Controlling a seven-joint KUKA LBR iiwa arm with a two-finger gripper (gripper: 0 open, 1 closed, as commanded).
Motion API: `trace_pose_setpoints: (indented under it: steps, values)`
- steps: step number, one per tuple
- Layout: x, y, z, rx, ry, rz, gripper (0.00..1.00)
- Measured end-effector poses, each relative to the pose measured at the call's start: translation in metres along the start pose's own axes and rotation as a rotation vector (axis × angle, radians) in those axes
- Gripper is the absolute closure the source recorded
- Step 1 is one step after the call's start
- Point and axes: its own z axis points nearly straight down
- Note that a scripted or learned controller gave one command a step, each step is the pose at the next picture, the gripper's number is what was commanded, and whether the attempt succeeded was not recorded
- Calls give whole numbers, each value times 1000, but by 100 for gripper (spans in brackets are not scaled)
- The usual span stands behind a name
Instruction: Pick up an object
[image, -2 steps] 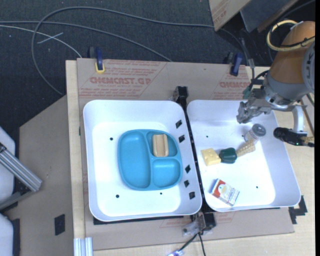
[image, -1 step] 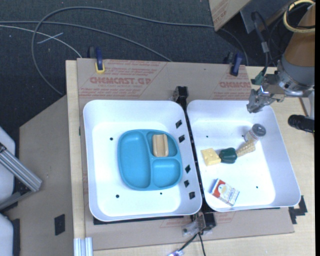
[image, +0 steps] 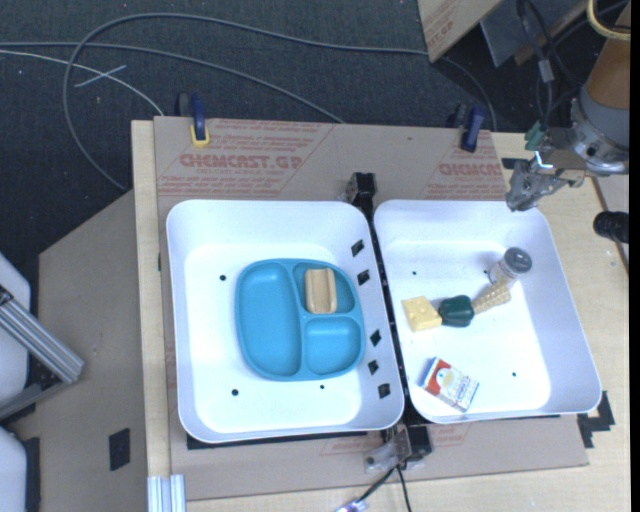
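My gripper (image: 524, 190) hangs at the far right corner of the right bin (image: 560, 330), above its rim and apart from every object. In that bin lie a yellow block (image: 421, 313), a dark green rounded piece (image: 457, 311), a tan ridged stick (image: 492, 294), a small grey-capped jar (image: 515, 262) and a red and white packet (image: 448, 384). The left bin (image: 200, 300) holds a blue divided tray (image: 270, 325) with a tan block (image: 320, 289) in its upper right compartment.
Black clips (image: 362, 188) join the bins along the middle divider. Blue clamps (image: 199, 120) hold the cardboard base at the back. Cables run over the dark floor behind the bench, and a cardboard box (image: 450, 20) stands at the back right.
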Motion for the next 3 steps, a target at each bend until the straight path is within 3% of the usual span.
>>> trace_pose_setpoints:
  steps: [1, 3]
  values:
    - [51, -9, -2, 8, 4, -4, 100]
    - [151, -10, 32, 10, 4, -4, 100]
